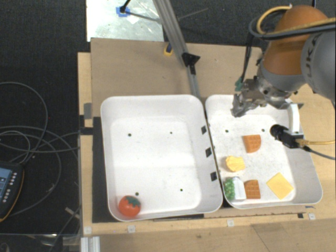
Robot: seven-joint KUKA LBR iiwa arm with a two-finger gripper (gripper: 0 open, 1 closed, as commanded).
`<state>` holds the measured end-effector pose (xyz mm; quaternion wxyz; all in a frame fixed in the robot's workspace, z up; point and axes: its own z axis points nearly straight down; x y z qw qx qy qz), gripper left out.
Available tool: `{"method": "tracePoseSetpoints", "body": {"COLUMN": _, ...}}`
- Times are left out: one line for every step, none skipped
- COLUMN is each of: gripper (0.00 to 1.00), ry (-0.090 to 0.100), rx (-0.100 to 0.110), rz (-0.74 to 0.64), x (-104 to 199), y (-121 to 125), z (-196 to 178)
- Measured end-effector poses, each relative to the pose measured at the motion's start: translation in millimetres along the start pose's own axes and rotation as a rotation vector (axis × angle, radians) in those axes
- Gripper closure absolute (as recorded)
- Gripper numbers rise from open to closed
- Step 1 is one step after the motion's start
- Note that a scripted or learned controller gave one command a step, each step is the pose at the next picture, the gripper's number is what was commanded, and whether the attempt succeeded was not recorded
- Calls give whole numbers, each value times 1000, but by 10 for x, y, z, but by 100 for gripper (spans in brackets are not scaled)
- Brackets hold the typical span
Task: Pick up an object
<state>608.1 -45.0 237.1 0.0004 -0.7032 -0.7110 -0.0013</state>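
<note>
We've got the gripper (242, 108) hanging over the far-left corner of the right bin (310, 164), and honestly we can't tell how it's set from up here. Nearest to it is an orange waffle-looking block (252, 143) around the bin's middle, with a yellow lump (234, 164), a flat yellow square (279, 185) and a second orange block (252, 189) toward the near edge. A red tomato (129, 206) sits in the left bin's (152, 106) near-left corner.

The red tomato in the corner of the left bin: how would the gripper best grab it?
Probably straight from above, closing across the middle of the round red tomato. It sits close to the near-left corner wall of the left white bin, so a sideways approach looks blocked. Its round shape could slip, so gripping at the widest part seems safest.
</note>
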Motion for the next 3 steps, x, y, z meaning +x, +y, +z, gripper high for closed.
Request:
{"method": "tracePoseSetpoints", "body": {"gripper": 100, "ry": 0, "rx": 3, "rz": 0, "x": 498, "y": -186, "z": 122}}
{"method": "tracePoseSetpoints", "body": {"gripper": 100, "ry": 0, "rx": 2, "rz": 1, "x": 942, "y": -318, "z": 171}}
{"method": "tracePoseSetpoints", "body": {"gripper": 100, "ry": 0, "rx": 3, "rz": 0, "x": 1425, "y": -507, "z": 199}}
